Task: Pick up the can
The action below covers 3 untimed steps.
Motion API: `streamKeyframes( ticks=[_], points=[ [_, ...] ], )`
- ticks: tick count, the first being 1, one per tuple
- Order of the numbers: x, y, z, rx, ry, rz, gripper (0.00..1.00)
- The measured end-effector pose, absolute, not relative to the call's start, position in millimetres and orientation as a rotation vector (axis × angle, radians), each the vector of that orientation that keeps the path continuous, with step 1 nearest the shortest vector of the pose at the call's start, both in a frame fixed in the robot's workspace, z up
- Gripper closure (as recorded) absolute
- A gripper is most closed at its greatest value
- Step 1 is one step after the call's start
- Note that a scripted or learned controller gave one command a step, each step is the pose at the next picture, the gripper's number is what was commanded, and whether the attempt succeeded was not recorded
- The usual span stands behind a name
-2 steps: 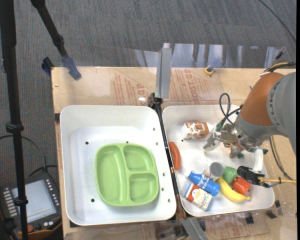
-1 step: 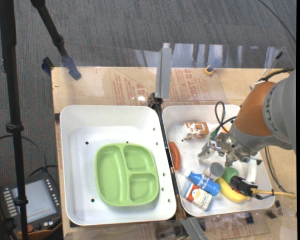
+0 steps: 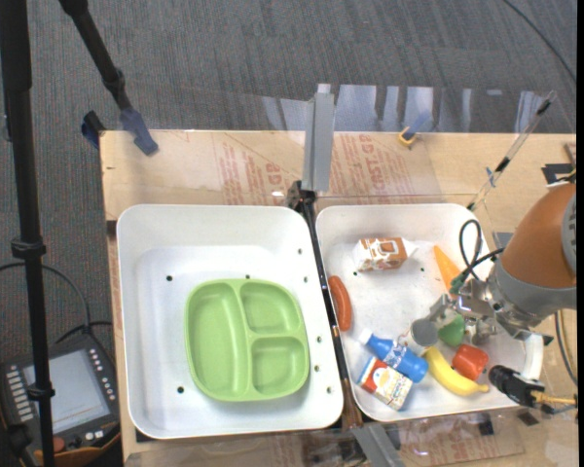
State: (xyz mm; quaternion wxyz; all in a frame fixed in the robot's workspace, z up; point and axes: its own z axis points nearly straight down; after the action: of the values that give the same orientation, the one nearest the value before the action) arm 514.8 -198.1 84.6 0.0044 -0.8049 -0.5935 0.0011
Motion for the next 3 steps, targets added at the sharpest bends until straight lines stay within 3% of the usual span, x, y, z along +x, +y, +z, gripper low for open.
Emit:
streamKeyframes(
  ticks=[1, 2, 3],
  points=[
    [485.9, -175, 85, -2.615, -1.730, 0.004, 0.00],
    [531.9, -160, 84, -2.617, -1.726, 0.007, 0.00],
    [530.9, -160, 90, -2.612, -1.722, 0.014, 1.00]
  ],
)
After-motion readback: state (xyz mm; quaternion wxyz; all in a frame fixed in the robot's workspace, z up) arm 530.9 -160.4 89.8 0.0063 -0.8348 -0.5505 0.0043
